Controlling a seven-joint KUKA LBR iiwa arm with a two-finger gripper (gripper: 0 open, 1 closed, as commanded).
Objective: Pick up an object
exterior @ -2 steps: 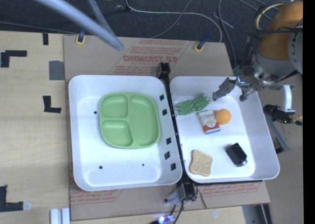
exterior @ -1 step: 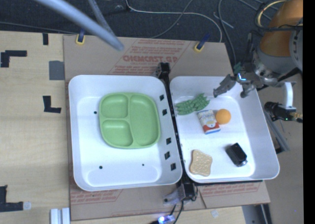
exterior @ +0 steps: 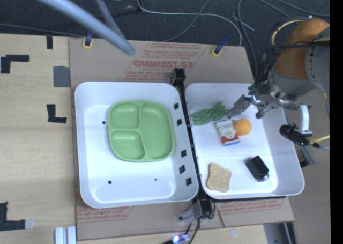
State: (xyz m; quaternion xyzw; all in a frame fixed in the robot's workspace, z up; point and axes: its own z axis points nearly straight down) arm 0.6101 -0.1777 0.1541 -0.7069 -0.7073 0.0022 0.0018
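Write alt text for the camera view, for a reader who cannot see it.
A robot gripper hovers over the right bin, near a green leafy item, a small carton, an orange ball, a black block and a toast slice. The left bin holds a green divided plate.

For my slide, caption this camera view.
Gripper hovers over the right bin beside green leaf, carton and orange.
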